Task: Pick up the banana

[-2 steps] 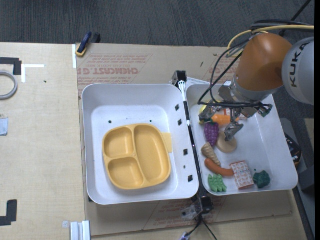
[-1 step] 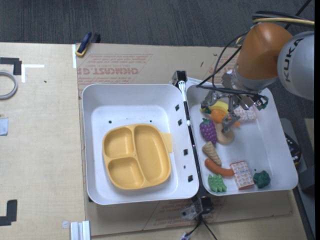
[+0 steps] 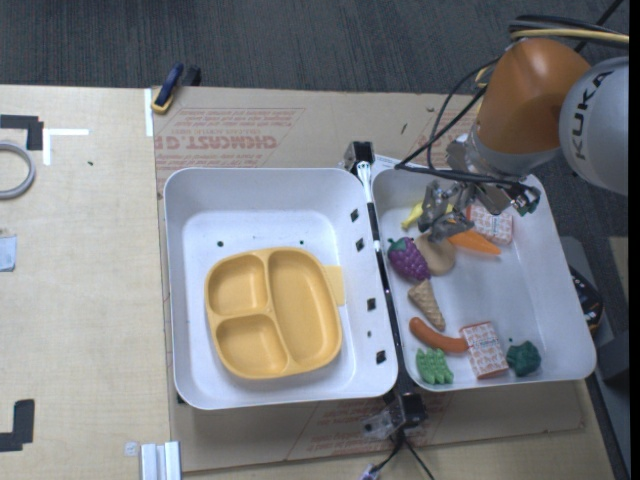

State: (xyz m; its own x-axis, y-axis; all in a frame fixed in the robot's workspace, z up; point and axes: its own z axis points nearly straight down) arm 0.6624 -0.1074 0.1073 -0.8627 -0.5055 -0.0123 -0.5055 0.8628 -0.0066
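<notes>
Reaching in from the right, the arm hangs its gripper low over the far end of the right bin, just beside the banana; whether it is open or closed cannot be told. The banana, a small yellow piece, lies by that bin's left wall, just beyond the grapes and near a carrot. Doing this well likely means shifting slightly left to centre on the banana before closing, avoiding the grapes.

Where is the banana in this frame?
The banana lies in the right bin, near its upper-left corner, just above the purple grapes and left of the gripper in the camera view.
</notes>
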